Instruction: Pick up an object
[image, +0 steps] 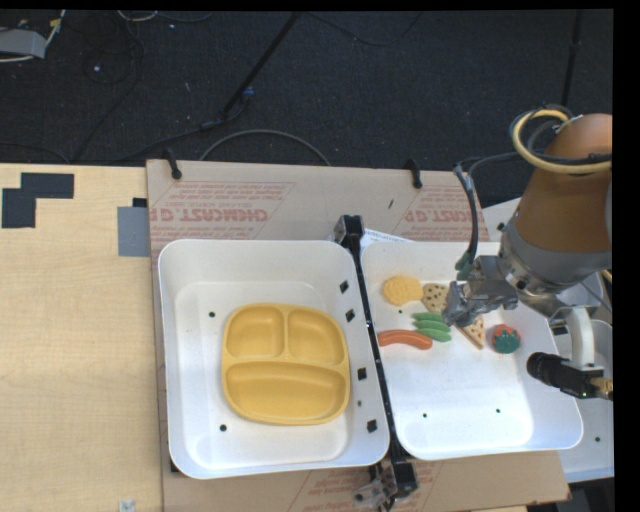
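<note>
Nearest the camera, a yellow divided plate (286, 362) is seen lying in the left bin (190, 440). In the right bin (480, 420), a hot dog (404, 340), green beans (433, 326), a round yellow cracker (402, 290), a spotted cracker (434, 296) and a teal and red toy (505, 339) are clustered. The gripper (468, 306) is lowered just beside the beans; whether anything is pinched cannot be told.

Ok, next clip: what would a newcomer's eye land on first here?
Most likely the yellow divided plate, sitting alone in the left bin. Next, the arm's pincer, low over the right bin among a cluster of small toy foods: a yellow round piece, a green pod and an orange sausage.
</note>
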